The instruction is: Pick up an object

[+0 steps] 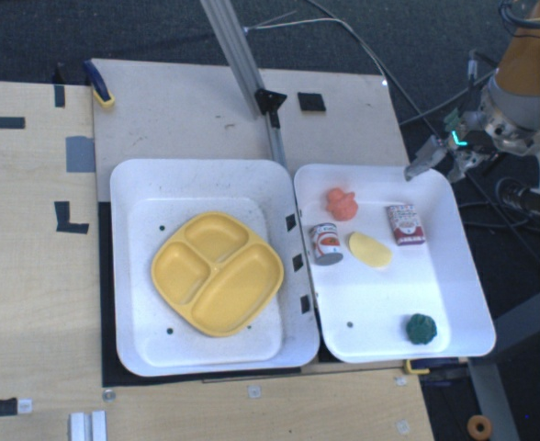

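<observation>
Five small items are sitting in your right bin (463,274); gripper (426,165) is hovering, closure unclear. Small can (325,243) probably rigid, slippery: pinch its sides.

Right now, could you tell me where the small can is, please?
The small can stands in the right bin, near its left wall, just below the orange toy and left of the yellow piece.

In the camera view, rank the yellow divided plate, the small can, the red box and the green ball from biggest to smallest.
1. yellow divided plate, by far
2. red box and small can, too alike to rank
3. green ball
</observation>
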